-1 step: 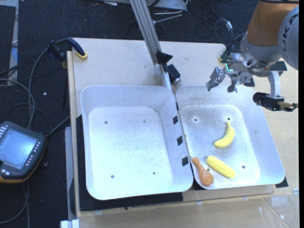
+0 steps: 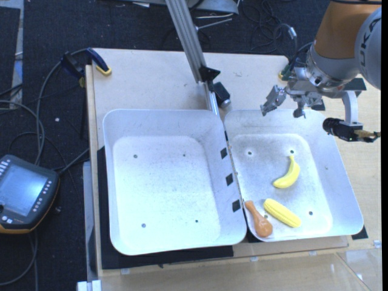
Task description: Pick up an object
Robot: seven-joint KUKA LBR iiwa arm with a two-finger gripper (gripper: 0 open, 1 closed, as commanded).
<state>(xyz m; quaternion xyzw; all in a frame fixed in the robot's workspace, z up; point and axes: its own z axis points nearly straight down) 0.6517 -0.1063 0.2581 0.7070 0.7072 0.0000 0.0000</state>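
Observation:
A yellow banana (image 2: 287, 174) lies in the middle of the right bin (image 2: 339, 180). Near that bin's front edge rest a yellow corn cob (image 2: 282, 213) and an orange carrot-like piece (image 2: 259, 219), close together. My gripper (image 2: 285, 105) hangs above the right bin's far edge, well apart from all three objects. Its two fingers are spread and nothing is between them.
The left bin (image 2: 115, 162) sits beside the right one, with a row of black clips along the shared divider (image 2: 230, 177). A slanted metal rail (image 2: 189, 32) rises behind the bins. A teach pendant (image 2: 24, 193) lies off the bench at left.

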